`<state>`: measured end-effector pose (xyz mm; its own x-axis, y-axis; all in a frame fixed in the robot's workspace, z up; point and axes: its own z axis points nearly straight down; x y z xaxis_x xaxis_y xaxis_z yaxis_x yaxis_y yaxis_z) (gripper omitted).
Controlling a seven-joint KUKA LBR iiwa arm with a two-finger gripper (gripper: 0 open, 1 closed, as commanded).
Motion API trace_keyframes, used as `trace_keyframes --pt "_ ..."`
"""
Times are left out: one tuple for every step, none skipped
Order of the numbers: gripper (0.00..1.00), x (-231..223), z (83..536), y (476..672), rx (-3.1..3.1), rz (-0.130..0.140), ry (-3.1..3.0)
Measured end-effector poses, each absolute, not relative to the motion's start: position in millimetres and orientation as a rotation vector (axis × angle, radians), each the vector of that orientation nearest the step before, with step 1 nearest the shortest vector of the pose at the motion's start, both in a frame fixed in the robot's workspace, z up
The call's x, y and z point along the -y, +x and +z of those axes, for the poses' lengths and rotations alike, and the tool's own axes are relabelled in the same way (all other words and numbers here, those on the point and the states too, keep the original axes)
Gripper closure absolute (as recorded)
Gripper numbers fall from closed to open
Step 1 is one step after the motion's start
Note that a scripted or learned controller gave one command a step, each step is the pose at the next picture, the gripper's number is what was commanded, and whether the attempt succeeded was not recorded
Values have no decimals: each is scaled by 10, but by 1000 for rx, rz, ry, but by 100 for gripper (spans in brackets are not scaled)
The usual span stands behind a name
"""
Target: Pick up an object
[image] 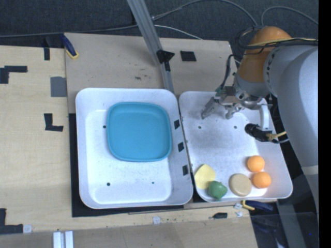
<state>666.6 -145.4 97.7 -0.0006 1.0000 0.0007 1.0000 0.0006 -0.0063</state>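
A smooth, square blue plate (138, 131) with rounded corners lies in the left white bin (88, 138). In the right bin (217, 138), whose floor is speckled, the objects cluster along the lower edge: a yellow block (204, 175), a green rounded piece (217, 189), a tan disc (240, 184) and two orange balls (255, 164) (261, 180). The grey arm enters at upper right, its gripper (217, 110) over the bin's upper part, fingers spread and holding nothing.
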Motion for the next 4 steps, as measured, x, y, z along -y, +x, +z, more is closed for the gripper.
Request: trace_keyframes --pt "100 1453 1116 6683 2223 0 -2220" --pt "100 1530 1662 6635 2225 -4 -2223" --pt "100 1592 2111 6656 2225 -3 -2223" --pt "100 1512 2699 6701 2226 -5 -2223"
